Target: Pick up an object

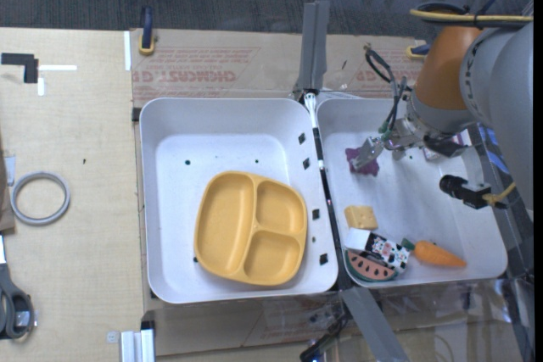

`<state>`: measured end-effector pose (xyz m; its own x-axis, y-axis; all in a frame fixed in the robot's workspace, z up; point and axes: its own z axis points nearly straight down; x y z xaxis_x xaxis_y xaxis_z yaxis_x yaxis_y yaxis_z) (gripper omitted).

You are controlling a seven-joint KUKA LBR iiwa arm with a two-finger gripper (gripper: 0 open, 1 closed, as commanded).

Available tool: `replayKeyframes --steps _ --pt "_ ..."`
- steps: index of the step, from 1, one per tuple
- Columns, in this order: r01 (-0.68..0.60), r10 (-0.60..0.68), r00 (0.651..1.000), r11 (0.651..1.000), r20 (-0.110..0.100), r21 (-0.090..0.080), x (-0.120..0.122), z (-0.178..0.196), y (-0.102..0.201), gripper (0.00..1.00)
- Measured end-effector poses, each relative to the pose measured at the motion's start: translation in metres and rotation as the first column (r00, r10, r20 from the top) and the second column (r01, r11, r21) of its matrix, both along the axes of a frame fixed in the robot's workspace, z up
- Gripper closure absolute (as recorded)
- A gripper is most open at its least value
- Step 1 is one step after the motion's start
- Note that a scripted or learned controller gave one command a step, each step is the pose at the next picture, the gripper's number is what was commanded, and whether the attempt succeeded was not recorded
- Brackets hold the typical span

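Note:
My gripper (370, 153) is low in the back-left part of the right bin (441, 220), directly over a small purple object (363, 164). The purple piece shows on both sides of the gripper tip and sits on or just above the bin floor. Nearer the front of this bin lie a pale yellow wedge (360, 217), a watermelon slice (366, 265), a small black-and-white item (387, 250) and an orange carrot (438, 254). The grey arm with its orange band (445, 68) comes in from the right.
The left bin (170, 148) holds a yellow divided plate (252, 226). A black fitting (462, 189) on the arm's cabling hangs over the right bin's right side. A grey ring (38, 197) and scissors (13, 314) lie on the bench at the left.

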<state>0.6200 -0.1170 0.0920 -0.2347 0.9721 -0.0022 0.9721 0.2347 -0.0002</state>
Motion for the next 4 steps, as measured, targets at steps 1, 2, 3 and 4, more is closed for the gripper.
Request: replayKeyframes --steps 1,2,3,4 --pt "-0.003 0.003 1.0 1.0 0.001 -0.003 0.001 0.01 0.0 1.0" --pt "-0.003 0.003 1.0 1.0 0.001 -0.003 0.001 0.01 0.0 0.0" --pt "0.235 -0.235 0.972 0.972 0.0 0.0 0.039 0.1 0.061 0.0" --pt "0.481 -0.481 0.877 0.877 0.0 0.0 0.039 0.0 0.013 0.0"
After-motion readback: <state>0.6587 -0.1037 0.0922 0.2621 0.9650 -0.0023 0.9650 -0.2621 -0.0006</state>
